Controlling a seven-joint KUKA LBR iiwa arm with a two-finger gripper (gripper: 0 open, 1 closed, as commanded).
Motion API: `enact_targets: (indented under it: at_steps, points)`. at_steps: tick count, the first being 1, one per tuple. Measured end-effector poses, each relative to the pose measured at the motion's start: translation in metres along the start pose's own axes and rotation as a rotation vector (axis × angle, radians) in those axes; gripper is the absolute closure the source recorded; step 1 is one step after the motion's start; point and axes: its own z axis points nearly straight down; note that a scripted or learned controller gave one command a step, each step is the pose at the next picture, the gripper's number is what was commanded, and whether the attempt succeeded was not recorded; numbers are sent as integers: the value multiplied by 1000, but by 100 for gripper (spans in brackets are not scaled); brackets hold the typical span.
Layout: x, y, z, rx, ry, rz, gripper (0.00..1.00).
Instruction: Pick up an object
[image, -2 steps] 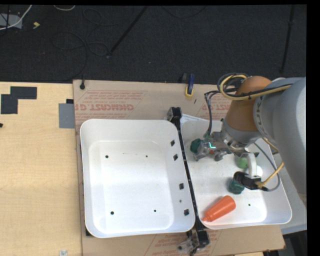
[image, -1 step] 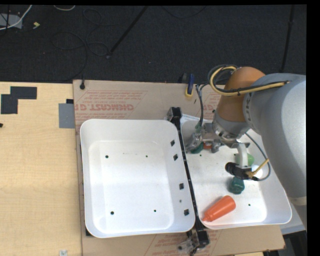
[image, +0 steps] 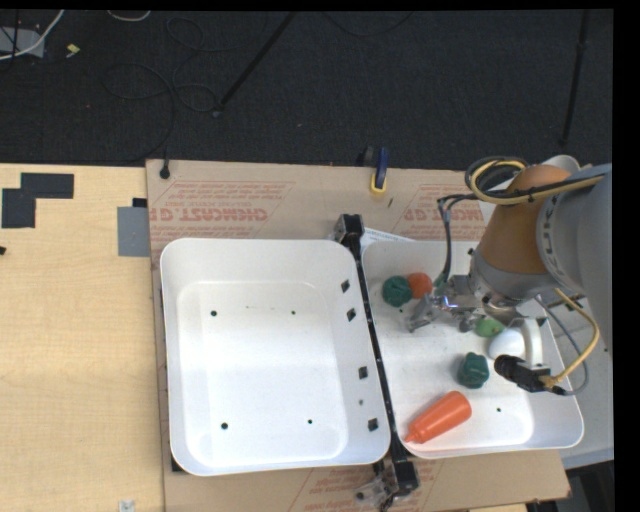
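My gripper (image: 443, 316) is low in the right bin (image: 560, 432), near its far middle. Its fingers stand open with nothing between them. A dark green lump (image: 397, 290) and a small orange piece (image: 420, 284) lie just beyond it to the left. A light green piece (image: 488, 326) sits right beside it on the right. A white egg shape (image: 507, 343) and a teal lump (image: 473, 369) lie nearer the front. An orange carrot-like cone (image: 440, 416) rests by the front wall.
The left bin (image: 180, 330) stands next to the right one, with a black divider strip (image: 362, 340) between them. Both rest on a cardboard sheet (image: 250, 205). A blue and yellow clamp (image: 379, 172) sits at the sheet's far edge.
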Motion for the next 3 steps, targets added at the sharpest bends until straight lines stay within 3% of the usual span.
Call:
enact_targets:
  at_steps: [1, 2, 3]
  points:
    - [-8, -62, 0, 0, 4, -3, 0]
    - [3, -125, 0, -3, 3, -3, 0]
    - [2, -122, -10, -4, 4, 1, 100]
